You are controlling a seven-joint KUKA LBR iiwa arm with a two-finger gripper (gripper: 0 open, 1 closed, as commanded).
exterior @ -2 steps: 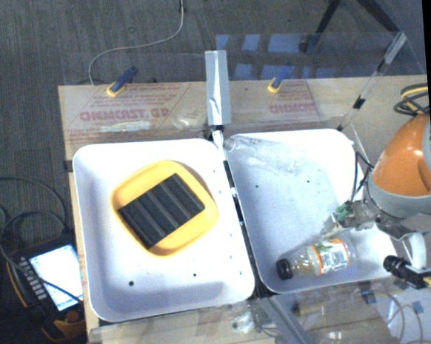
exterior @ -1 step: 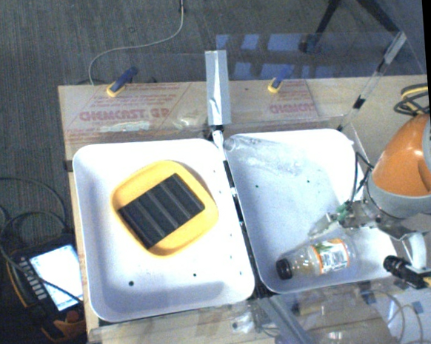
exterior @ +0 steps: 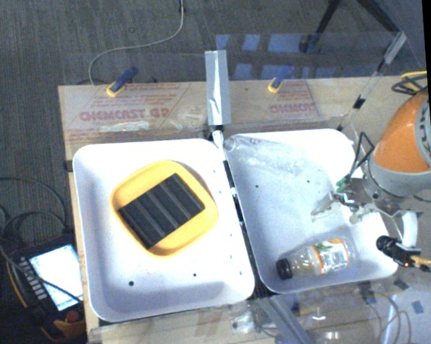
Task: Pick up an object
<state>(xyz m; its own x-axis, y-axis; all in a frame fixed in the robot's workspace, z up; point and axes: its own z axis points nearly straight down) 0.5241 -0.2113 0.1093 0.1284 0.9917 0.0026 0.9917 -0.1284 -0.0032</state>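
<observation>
Left bin [exterior: 92, 214]: yellow tray [exterior: 166, 206] with dark insert, far left of the bottle. Right bin [exterior: 289, 162]: bottle [exterior: 315, 259] lying on its side. Gripper [exterior: 335, 199] just above-right of bottle, nothing visibly held; finger state unclear. Approach step. Next: descend, straddle the bottle.

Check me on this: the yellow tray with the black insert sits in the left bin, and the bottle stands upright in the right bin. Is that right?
Not quite. The bottle lies on its side, not upright; its dark cap points toward the left bin. The camera view shows this. The rest holds: the yellow tray sits in the left bin, and the bottle is in the right bin.
</observation>
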